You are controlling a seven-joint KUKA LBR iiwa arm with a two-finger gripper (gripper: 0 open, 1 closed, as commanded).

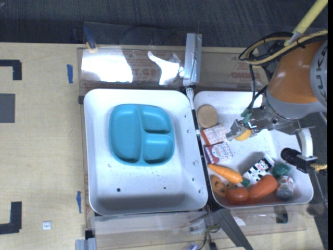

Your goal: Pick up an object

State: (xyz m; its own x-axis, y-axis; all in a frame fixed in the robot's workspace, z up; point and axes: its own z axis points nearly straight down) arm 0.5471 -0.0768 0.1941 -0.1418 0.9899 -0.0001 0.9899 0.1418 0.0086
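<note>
- Your gripper point(243, 128) sits low in the right bin point(229, 102), in its upper middle, with the arm reaching in from the right.
- Claw state: you can't tell from this angle whether it's open or closed.
- The yellow object point(243, 135) is small and sits right at the gripper's tip, touching it or just under it. You can't tell whether it's gripped or lying on the bin floor.
- Just left of it are two red-and-white packs lying flat: the upper pack point(214, 135) and the lower pack point(221, 151). They touch each other, close to the bin's left wall.
- A tan round disc point(207, 115) lies above the packs, near the bin's upper-left corner, apart from the gripper.
- A carrot point(225, 172) lies on a slant just below the lower pack.
- The pile along the near wall:
  - A round red piece point(237, 194) touches a long red-orange piece point(264, 186).
  - A black-and-white item point(258, 168) is just above them.
  - A green piece point(281, 169) and a grey piece point(285, 190) are at the right end.
- All of that pile is well clear of the gripper.
- The left bin point(99, 155) holds a blue divided tray point(141, 134), roughly centred and lying flat.
</note>
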